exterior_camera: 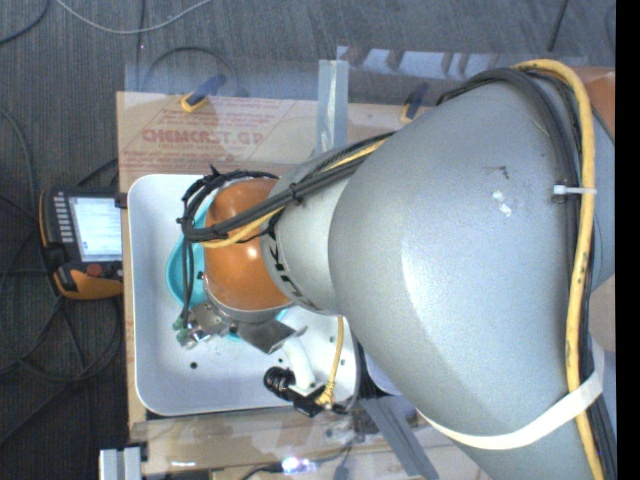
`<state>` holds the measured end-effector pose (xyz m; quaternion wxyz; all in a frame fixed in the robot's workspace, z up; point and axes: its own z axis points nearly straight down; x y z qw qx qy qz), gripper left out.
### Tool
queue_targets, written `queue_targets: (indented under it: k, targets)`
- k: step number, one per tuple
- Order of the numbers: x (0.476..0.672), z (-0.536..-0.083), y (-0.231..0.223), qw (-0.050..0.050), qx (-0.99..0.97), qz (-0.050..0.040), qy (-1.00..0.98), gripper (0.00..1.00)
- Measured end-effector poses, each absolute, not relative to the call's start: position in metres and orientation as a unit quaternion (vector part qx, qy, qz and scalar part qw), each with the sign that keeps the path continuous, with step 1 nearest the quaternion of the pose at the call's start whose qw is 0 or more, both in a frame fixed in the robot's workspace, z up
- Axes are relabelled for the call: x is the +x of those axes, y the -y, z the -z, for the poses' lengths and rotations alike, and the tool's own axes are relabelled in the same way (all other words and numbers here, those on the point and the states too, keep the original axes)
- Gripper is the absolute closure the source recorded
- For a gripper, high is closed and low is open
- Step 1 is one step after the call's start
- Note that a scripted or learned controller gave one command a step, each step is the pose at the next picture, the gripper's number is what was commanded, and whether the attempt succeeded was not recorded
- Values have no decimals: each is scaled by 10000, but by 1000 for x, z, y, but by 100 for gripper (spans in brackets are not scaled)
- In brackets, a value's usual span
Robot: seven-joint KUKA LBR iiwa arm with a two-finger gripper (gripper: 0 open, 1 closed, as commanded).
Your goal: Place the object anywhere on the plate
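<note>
My grey arm with its orange band (240,243) reaches across the left white bin (150,268) and covers most of it. A teal plate (183,258) shows as a thin crescent at the left of the orange band; the rest of it is hidden under the wrist. My gripper (188,333) pokes out below the wrist near the plate's lower left edge, small and partly hidden. The object itself is hidden from this angle.
A handheld pendant with a lit screen (85,233) lies left of the bench. A cardboard sheet (210,133) backs the bin. Black and yellow cables (300,383) hang near the bin's front right. The right bin is covered by the arm.
</note>
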<state>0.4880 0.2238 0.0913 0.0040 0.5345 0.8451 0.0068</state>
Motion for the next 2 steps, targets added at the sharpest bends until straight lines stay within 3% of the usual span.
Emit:
queue_targets:
  k: [1, 2]
  targets:
    - [483, -134, -171, -15, 4963, 19, -8682, 100]
    - [488, -91, -117, 32, 6461, -79, -7632, 100]
